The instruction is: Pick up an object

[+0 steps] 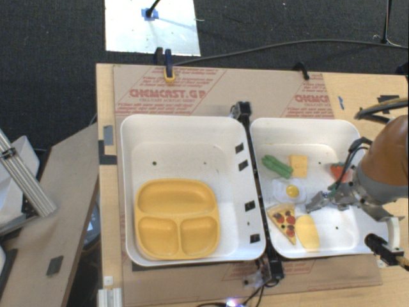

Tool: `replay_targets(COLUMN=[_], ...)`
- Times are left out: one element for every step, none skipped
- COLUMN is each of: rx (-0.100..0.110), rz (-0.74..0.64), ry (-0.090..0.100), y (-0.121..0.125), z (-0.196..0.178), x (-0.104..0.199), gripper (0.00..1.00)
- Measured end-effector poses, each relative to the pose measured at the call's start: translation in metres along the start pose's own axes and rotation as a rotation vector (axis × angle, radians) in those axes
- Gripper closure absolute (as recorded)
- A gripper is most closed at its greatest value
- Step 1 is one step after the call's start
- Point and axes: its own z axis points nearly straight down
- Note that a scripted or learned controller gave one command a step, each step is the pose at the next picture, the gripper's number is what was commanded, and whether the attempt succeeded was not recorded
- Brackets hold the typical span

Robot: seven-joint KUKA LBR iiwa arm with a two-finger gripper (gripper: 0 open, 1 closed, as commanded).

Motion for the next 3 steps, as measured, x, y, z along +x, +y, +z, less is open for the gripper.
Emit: replay_targets(rx=[-0.003, -0.005, -0.006], rz=[0.0, 0.001, -0.001], ry=[-0.001, -0.003, -0.003], y=[0.001, -0.001, -0.007], z=[-0.013, -0.063, -0.112], x=[0.0, -0.01, -0.015], gripper=[1.0, 1.0, 1.0])
